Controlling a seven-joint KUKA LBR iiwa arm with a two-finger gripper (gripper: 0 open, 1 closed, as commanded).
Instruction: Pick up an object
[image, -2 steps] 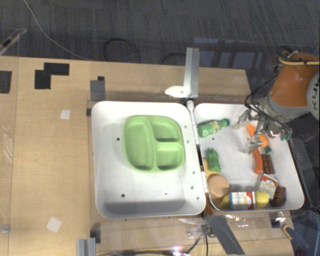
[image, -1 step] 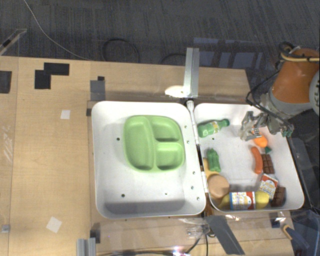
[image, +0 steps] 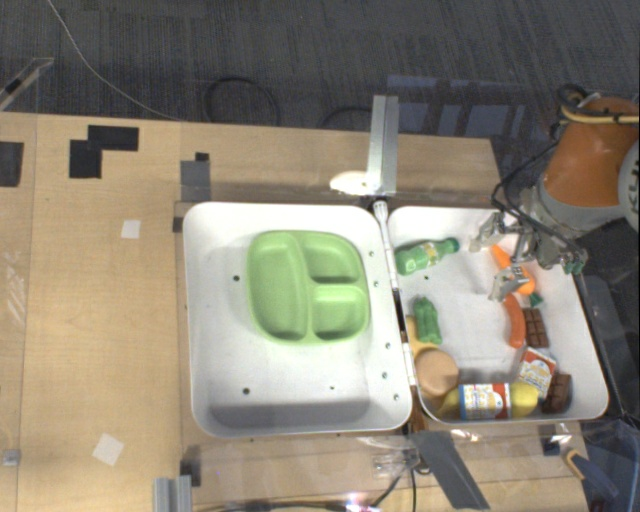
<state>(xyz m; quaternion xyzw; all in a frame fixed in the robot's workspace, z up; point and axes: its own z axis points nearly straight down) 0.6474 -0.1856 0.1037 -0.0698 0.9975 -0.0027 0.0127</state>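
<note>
a: hovering over the right bin (image: 590, 330), the gripper (image: 512, 268) is at the approach step, above the carrot (image: 514, 318).
b: fingers?
a: can't tell, too blurred.
b: next?
a: likely lower straight onto the carrot, missing the chocolate (image: 537, 327) beside it.

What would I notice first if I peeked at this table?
The big green divided tray in the left white bin jumps out first. Next comes the right bin, crowded with toy food like a green bottle. The robot's hand is above an orange carrot there.
</note>
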